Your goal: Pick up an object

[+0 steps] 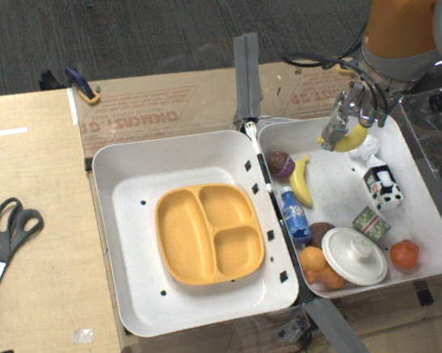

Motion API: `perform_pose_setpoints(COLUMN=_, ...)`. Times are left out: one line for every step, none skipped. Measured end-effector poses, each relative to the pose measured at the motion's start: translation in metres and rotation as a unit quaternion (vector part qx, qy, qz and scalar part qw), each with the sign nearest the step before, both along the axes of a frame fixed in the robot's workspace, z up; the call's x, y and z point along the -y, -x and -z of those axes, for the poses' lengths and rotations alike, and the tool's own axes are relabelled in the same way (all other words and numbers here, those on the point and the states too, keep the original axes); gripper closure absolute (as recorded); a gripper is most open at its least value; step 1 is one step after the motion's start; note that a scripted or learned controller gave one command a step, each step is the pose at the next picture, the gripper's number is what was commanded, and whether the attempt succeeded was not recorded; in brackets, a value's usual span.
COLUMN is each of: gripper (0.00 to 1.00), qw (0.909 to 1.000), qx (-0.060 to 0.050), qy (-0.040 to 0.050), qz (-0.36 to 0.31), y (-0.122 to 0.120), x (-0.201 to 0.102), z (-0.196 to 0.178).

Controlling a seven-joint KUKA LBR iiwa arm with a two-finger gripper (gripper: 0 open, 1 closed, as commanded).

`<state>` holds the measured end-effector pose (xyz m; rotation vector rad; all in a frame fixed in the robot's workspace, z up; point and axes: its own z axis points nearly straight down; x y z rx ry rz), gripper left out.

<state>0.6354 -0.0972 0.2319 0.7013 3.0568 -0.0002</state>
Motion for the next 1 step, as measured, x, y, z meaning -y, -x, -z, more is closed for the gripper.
perform_pose_setpoints(gripper=1.0, qw=0.9998, qx=-0.001, qy=0.0002, qz=-0.018, y=-0.0063, x=-0.0207, z=0.0088)
